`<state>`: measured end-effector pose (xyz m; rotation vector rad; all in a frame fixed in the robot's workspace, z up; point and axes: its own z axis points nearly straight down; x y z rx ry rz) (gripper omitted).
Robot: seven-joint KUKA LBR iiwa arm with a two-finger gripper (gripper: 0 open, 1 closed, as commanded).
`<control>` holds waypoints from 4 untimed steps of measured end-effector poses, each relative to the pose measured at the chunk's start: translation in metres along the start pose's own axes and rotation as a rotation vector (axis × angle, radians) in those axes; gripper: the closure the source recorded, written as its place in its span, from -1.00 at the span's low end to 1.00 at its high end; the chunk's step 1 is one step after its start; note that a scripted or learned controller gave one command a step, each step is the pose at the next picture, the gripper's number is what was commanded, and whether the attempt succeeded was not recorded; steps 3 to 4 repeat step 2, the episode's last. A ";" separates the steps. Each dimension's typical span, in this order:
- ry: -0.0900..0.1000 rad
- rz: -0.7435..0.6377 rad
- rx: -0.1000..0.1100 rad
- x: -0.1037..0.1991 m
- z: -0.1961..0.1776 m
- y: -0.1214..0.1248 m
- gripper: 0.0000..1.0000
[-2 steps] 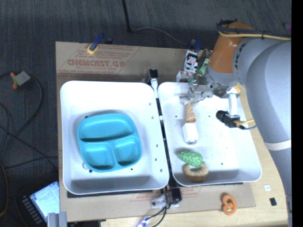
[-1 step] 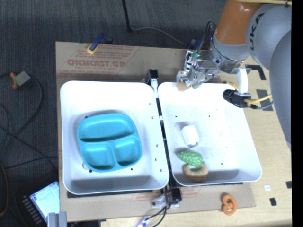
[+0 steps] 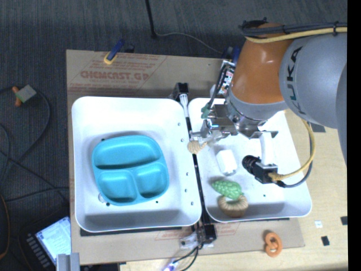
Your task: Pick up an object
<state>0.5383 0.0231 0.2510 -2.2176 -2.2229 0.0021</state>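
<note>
Landmark = right bin [image 3: 293, 208]. Nearest, by its front wall: green knobbly obj [image 3: 227, 187] lying on a tan ring [image 3: 232, 205], touching. Just behind, mid-bin: sm white cylinder [image 3: 227, 161]. On the bin's left rim: sm tan lump [image 3: 195, 147], right under the gripper [image 3: 204, 135]; can't tell if it's gripped or if the jaws are apart. Left of right bin: 2nd bin w/ blue 3-part tray [image 3: 131, 169].

Blue tray [image 3: 131, 170] fills left bin [image 3: 84, 112], right bin [image 3: 293, 202] centre crowded
</note>
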 end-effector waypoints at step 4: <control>-0.002 0.005 -0.001 -0.025 0.029 -0.051 1.00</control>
